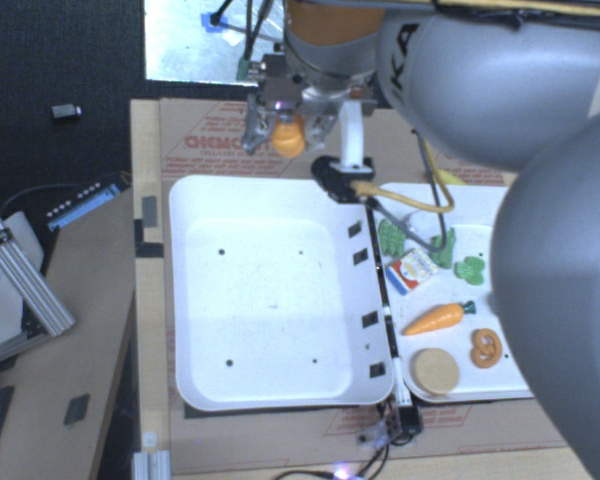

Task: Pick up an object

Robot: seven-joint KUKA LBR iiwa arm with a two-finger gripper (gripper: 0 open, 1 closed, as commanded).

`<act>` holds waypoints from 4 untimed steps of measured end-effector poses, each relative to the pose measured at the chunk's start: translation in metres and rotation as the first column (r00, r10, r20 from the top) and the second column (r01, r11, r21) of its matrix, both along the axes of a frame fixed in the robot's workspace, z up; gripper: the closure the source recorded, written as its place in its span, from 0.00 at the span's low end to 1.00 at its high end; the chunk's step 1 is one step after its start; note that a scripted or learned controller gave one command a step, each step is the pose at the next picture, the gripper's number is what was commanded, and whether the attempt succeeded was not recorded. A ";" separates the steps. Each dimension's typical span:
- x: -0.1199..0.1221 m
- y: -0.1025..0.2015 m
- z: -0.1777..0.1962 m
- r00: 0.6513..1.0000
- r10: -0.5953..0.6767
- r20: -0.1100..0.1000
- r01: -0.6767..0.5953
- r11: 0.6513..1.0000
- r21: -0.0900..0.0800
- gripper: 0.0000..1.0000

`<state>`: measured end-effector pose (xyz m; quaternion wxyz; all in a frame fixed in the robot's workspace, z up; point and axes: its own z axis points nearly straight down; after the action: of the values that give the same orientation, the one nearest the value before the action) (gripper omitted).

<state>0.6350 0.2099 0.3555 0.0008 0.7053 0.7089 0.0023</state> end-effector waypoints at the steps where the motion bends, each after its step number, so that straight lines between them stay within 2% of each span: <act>1: -0.013 -0.009 0.033 1.000 -0.003 0.000 0.003 1.000 0.000 1.00; 2: -0.024 0.026 0.049 1.000 0.002 -0.002 -0.002 1.000 -0.001 1.00; 3: -0.019 0.024 0.062 1.000 0.000 -0.001 0.000 1.000 -0.001 1.00; 4: -0.038 0.024 0.072 1.000 0.000 -0.004 0.000 1.000 -0.001 1.00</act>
<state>0.5974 0.2339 0.4276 -0.0001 0.7053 0.7089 0.0005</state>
